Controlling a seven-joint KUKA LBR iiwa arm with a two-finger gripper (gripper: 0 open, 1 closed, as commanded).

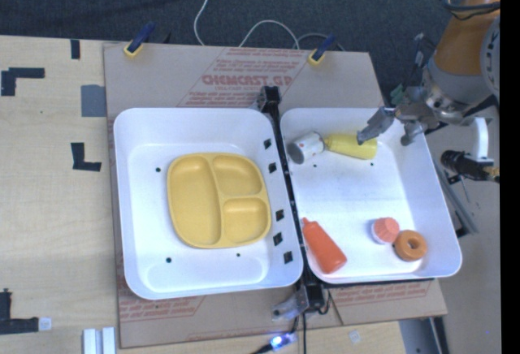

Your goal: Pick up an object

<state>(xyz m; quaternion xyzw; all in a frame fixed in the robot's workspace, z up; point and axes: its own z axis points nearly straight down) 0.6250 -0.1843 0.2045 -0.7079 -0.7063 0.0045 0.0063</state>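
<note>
The gripper [390, 127] hovers spread and clasping nothing beside the yellow object [354, 147] in the right bin [431, 206]; nothing is lifted; closing, gripping and raising all remain, I judge.

one fixed overhead camera, slanted down on both white bins [130, 182], arm [463, 44] entering from right
</note>
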